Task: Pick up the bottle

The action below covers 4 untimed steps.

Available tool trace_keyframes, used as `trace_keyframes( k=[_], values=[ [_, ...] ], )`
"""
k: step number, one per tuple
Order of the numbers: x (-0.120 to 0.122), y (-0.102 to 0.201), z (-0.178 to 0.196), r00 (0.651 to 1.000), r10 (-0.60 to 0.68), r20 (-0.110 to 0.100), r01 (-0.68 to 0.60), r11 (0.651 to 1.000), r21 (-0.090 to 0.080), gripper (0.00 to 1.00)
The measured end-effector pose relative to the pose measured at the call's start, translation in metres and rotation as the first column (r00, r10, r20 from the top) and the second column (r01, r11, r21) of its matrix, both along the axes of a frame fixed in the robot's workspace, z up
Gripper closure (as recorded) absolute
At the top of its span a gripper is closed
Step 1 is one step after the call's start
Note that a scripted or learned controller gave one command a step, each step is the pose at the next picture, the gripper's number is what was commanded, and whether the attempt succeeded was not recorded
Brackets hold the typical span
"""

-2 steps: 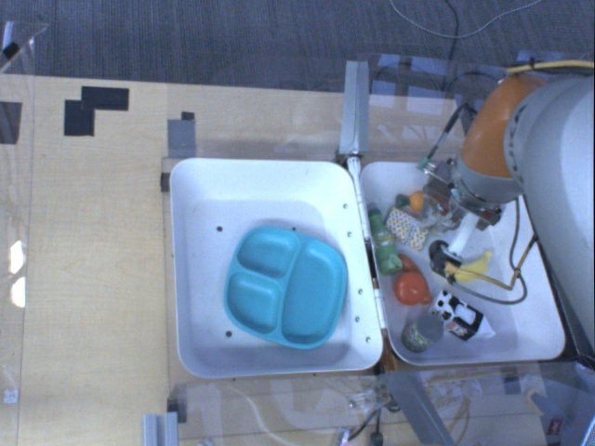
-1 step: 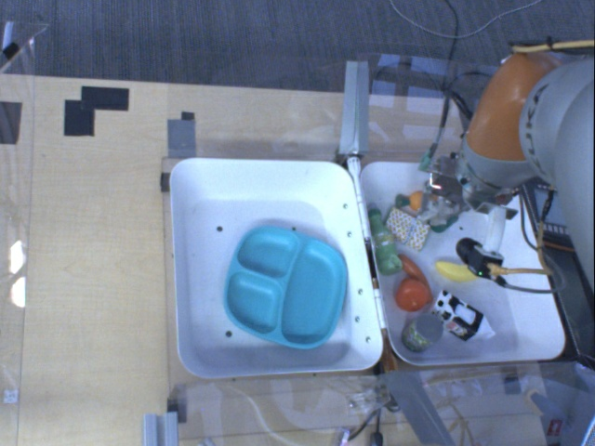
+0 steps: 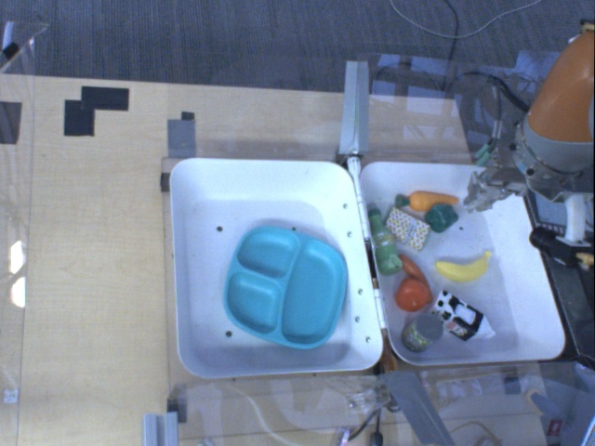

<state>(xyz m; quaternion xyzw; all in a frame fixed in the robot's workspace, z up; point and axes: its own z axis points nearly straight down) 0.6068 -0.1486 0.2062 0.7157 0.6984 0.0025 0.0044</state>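
The bottle (image 3: pixel 381 246) is green and lies lengthwise along the left wall of the right bin (image 3: pixel 521 333), its cap end pointing to the far side. My gripper (image 3: pixel 477 194) hangs over the far right part of that bin, just right of an orange carrot (image 3: pixel 432 199). It is well to the right of the bottle and apart from it, with several toys in between. Nothing shows in its grasp.
Beside the bottle lie a patterned box (image 3: pixel 408 229), a green toy (image 3: pixel 442 216), a red tomato (image 3: pixel 413 295), a banana (image 3: pixel 463 267), a black-and-white carton (image 3: pixel 459 317) and a grey can (image 3: pixel 420 334). The left bin (image 3: pixel 200 249) holds a blue divided plate (image 3: pixel 285 286).
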Motion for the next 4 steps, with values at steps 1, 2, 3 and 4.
trace_keyframes(
  k=[1,2,3,4],
  values=[
    [-0.006,-0.004,0.105,0.994,-0.112,0.002,0.112,0.994,0.001,1.0],
    [0.059,0.032,0.224,0.997,-0.081,0.002,0.081,0.997,0.001,1.0],
    [0.063,0.108,0.089,1.0,-0.005,-0.006,0.005,1.0,0.003,1.0],
    [0.063,0.144,0.12,1.0,0.004,-0.003,-0.004,1.0,0.003,1.0]
  ],
)
